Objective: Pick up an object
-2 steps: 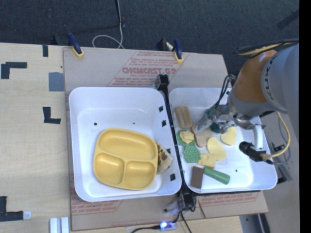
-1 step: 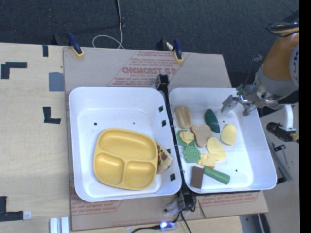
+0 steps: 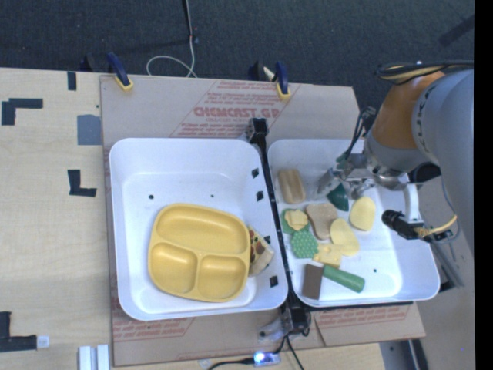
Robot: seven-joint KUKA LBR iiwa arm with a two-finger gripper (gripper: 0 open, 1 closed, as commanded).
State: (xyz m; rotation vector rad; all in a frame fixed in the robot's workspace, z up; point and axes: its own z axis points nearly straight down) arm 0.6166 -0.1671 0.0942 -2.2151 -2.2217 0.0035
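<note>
Gripper [image 3: 344,182] of the grey arm [image 3: 431,129] hangs low over the right bin [image 3: 385,287], near that bin's far right part, directly above a dark green piece [image 3: 337,197]; whether its fingers are apart or together cannot be told, and nothing is seen between them. Just right of the dark green piece lies a pale yellow rounded object [image 3: 363,213]. Toward the bin's middle lie a tan slab [image 3: 321,220], a yellow lump [image 3: 296,220], a green textured piece [image 3: 303,243] and further yellow pieces [image 3: 340,245], closely grouped and partly touching. A beige ridged block [image 3: 291,185] lies nearer the far left corner. Near the front edge, a brown block [image 3: 312,281] lies beside a green cylinder [image 3: 342,277]. Left bin [image 3: 131,168], adjoining the right bin, carries a yellow divided plate [image 3: 199,251] toward its front, with a small brownish item [image 3: 260,254] at the plate's right rim. Both bins rest on a cardboard sheet [image 3: 231,110] held by blue clamps [image 3: 117,71] on the bench [image 3: 46,206].
</note>
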